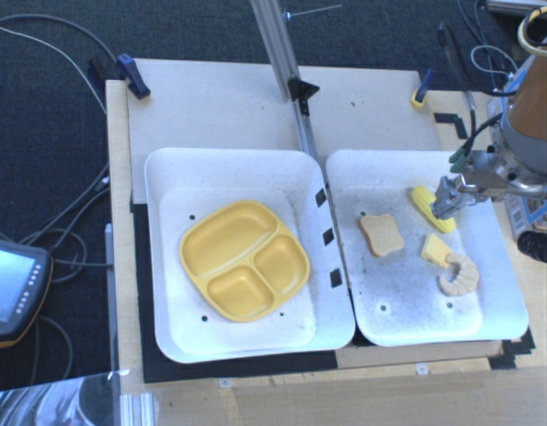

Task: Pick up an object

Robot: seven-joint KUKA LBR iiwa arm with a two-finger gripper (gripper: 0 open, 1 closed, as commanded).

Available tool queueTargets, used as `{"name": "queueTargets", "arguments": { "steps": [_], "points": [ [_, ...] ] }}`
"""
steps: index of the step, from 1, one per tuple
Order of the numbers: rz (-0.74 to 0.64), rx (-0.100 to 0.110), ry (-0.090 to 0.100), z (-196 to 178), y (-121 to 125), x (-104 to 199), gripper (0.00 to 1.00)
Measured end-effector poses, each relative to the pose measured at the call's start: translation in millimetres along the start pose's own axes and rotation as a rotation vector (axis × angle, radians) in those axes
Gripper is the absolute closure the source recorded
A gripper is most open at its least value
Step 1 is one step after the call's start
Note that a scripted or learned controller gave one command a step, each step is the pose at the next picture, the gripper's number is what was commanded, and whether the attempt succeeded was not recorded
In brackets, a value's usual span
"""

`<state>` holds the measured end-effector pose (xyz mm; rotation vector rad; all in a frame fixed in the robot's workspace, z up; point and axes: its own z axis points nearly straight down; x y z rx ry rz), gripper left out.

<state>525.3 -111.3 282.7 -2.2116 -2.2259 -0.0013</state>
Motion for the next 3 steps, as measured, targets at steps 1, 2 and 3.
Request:
{"name": "queueTargets", "arguments": {
  "steps": [1, 2, 3],
  "points": [
    [-0.001, 0.0, 0.0, -0.3, 2.9, 57.8, 1.0],
    [0.0, 0.003, 0.0, 19.3, 12.1, 111.8, 1.0],
    [0.0, -0.001, -0.001, 19.7, 13.0, 164.1, 1.0]
  ]
}}
